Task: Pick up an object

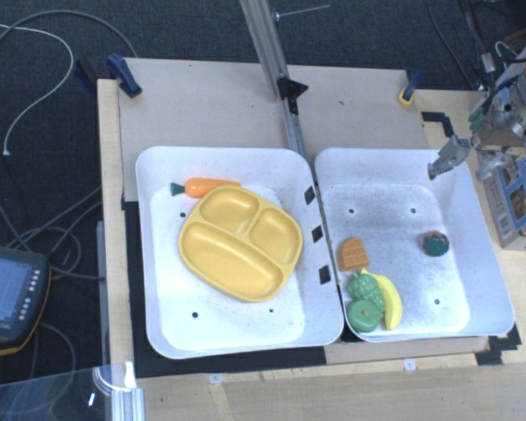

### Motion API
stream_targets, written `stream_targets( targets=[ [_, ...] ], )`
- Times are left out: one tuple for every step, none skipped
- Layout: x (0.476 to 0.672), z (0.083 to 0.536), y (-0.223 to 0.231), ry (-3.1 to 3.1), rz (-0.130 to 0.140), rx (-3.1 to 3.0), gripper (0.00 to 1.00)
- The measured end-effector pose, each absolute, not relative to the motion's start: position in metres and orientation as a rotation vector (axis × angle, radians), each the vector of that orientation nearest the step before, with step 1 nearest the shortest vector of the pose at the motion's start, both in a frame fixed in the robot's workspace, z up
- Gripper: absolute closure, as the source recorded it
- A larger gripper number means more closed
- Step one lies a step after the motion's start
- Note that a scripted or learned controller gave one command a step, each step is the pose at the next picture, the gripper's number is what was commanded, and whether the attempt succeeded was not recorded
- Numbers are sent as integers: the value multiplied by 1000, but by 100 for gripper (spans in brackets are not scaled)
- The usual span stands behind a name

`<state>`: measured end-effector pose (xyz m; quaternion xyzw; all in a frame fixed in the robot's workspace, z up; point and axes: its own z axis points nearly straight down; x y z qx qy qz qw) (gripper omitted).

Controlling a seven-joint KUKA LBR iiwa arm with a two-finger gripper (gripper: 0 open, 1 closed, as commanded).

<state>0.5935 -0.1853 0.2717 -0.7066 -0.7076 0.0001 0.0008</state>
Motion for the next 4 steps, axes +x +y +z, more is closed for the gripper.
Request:
stream_targets(
  targets=[
    [593,272,-185,-2222,1,-2218,0],
    [594,226,-193,-2217,5,-2218,0],
    [592,162,-192,-2216,6,-2216,0],
    [591,100,-196,-2216,6,-2216,0]
  ],
)
